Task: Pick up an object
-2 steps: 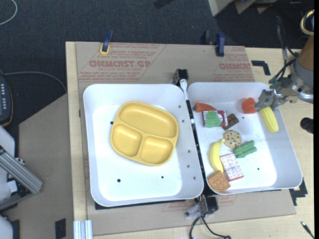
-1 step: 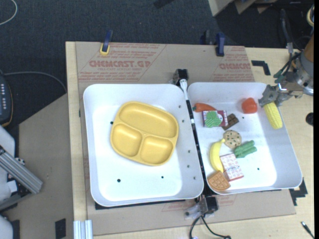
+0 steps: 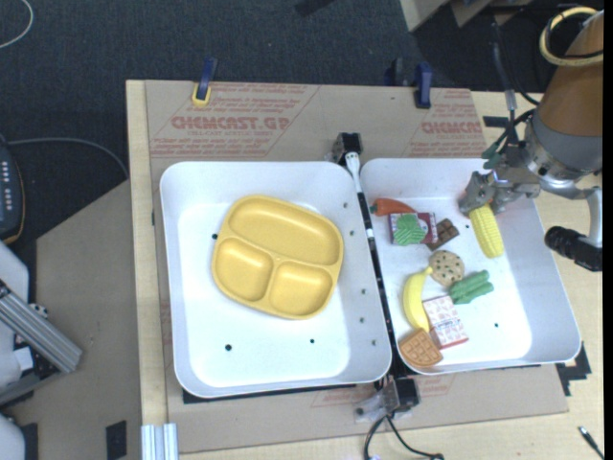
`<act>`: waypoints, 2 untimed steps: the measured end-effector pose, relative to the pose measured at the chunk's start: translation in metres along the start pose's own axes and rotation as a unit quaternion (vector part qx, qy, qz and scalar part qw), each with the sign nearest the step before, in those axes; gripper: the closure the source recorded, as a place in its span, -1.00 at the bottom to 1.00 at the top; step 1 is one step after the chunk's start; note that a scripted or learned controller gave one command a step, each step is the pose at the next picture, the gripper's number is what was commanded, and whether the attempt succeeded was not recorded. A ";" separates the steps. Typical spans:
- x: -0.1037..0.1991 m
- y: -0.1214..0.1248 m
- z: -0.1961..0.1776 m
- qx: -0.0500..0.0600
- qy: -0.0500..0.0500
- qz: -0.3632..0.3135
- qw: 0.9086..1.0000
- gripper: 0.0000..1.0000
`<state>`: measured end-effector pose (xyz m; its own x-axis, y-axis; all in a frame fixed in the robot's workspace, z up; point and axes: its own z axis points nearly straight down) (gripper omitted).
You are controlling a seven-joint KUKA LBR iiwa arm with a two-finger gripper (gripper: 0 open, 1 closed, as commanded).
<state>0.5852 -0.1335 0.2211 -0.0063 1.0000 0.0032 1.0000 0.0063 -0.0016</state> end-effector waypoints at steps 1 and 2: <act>0.057 -0.003 -0.011 -0.001 0.000 0.000 1.000 1.00; 0.109 -0.009 0.004 0.001 0.000 0.000 1.000 1.00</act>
<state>0.5750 -0.0246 0.2177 -0.0058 1.0000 0.0032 1.0000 0.0058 -0.0033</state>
